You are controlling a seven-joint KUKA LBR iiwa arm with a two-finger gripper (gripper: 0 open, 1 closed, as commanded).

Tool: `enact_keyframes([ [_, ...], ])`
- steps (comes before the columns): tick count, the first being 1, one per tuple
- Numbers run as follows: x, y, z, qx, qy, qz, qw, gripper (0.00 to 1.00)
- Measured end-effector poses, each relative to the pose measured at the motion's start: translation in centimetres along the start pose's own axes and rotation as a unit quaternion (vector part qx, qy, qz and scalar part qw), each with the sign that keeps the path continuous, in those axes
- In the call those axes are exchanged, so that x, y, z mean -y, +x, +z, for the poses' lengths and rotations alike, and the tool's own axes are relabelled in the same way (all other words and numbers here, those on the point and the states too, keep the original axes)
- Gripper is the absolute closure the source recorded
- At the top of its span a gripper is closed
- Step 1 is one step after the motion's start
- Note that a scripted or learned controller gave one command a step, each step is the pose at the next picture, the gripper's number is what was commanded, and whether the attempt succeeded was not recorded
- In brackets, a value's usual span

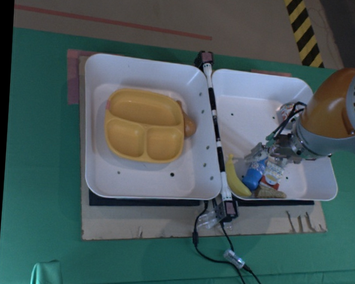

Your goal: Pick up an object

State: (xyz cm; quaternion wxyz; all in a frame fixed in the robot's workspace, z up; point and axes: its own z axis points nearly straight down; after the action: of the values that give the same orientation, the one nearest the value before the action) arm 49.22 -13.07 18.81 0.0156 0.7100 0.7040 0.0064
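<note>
The jaws (266,154) of the grey arm with its orange band (330,112) hang low over the near part of the right-hand shallow white plastic bin (252,92); whether they stand wide or narrow cannot be told, since the metal parts blur together from above. Just below them lies a small heap of things. A small blue upright container (254,175) sits right under the jaws, touching or nearly touching them, with a pale red-and-white packet (274,171) beside it on the right. A yellow curved plastic banana (236,180) lies to the left of the blue container against the bin's left wall, and a tan textured flat piece (270,193) rests along the near rim. In the left-hand white bin (140,70) lies a yellow three-compartment plastic tray (145,124), with a small brown rounded object (190,128) touching its right edge. Both bins rest on cardboard over the green tabletop (38,160)
</note>
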Motion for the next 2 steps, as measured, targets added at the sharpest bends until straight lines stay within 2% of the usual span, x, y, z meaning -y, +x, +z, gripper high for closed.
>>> enact_keyframes([
  [1,1.3,0.3,-0.1,0.000,-0.003,-0.001,1.0000,0.00],
  [2,-3.9,-0.8,0.2,-0.002,0.005,-0.001,1.0000,0.00],
])
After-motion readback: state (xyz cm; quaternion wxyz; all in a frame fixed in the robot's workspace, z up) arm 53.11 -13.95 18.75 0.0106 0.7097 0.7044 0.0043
